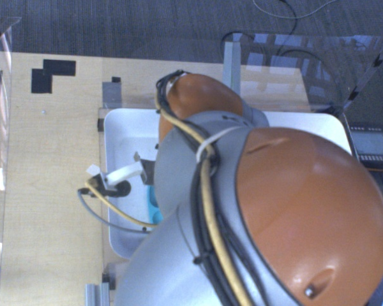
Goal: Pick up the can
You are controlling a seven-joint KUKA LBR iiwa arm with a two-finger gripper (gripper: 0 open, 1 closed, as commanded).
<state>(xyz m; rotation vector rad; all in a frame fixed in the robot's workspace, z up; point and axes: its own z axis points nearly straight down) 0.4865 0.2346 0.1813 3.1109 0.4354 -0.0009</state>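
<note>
My grey and orange arm (262,196) looms large and covers most of both bins. Its wrist reaches down into the left bin (118,139). A small dark part of the gripper (144,168) pokes out from under the wrist, above the bin's floor. A white connector (120,174) with yellow and grey cables (108,203) sticks out to the left of it. A bit of a light blue thing (153,204) shows at the arm's edge, low in the left bin. Whatever lies beneath the arm is hidden.
The right bin's rim (319,118) shows behind the arm. A clear plastic wall (319,69) stands at the back right, and metal brackets (112,93) sit at the left bin's corners. Bare wooden bench (45,171) stretches to the left.
</note>
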